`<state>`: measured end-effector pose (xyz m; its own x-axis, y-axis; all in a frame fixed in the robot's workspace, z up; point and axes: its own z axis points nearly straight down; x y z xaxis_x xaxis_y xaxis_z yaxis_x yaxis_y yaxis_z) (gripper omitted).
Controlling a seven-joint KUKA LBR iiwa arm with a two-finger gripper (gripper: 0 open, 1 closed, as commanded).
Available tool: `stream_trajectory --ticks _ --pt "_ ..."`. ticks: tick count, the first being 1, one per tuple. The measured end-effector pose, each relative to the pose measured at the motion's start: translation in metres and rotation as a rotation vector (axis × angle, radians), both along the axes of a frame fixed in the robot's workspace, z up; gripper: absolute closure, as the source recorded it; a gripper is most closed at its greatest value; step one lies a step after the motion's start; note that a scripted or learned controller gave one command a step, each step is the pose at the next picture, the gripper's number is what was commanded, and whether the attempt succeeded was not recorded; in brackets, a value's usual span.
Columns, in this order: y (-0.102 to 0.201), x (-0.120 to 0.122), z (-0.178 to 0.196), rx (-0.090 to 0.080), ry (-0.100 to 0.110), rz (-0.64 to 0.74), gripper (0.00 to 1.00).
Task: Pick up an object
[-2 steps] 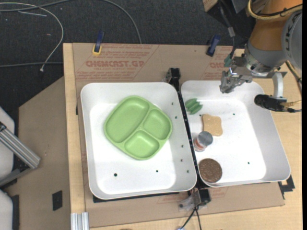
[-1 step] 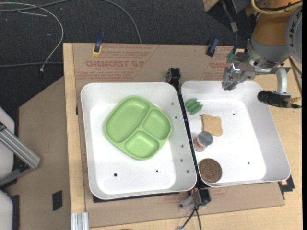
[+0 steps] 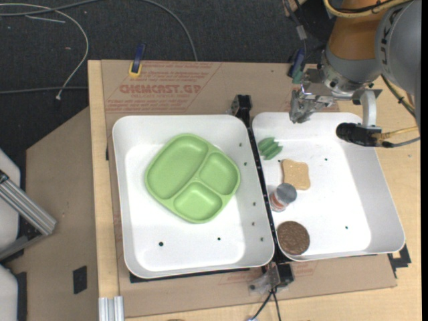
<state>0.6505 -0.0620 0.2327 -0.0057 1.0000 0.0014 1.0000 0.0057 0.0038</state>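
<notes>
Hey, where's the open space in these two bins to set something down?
Right bin: bare floor right of the toast and brown disc; its left edge is crowded. Left bin: bare strips around the green plate, widest in front.

Under my bins lies a flat sheet of brown cardboard [image 3: 167, 85] printed with red lettering, and a small blue and yellow clip [image 3: 138, 58] sits at its far edge. Around the cardboard I see dark, speckled carpet [image 3: 40, 59], with thin grey cables [image 3: 120, 9] looping across it at the far left. A slanted metal rail [image 3: 23, 202] and pale shapes show at my view's left edge, a bundle of dark wires [image 3: 271, 299] trails off the near side, and the light is even and bright.
</notes>
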Motion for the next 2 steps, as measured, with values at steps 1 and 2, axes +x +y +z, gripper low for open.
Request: stream_trajectory --ticks 1,2 --pt "0.060 -0.004 0.007 0.002 0.003 0.001 1.00" --pt "0.106 -0.013 0.009 0.002 0.006 0.000 1.00"
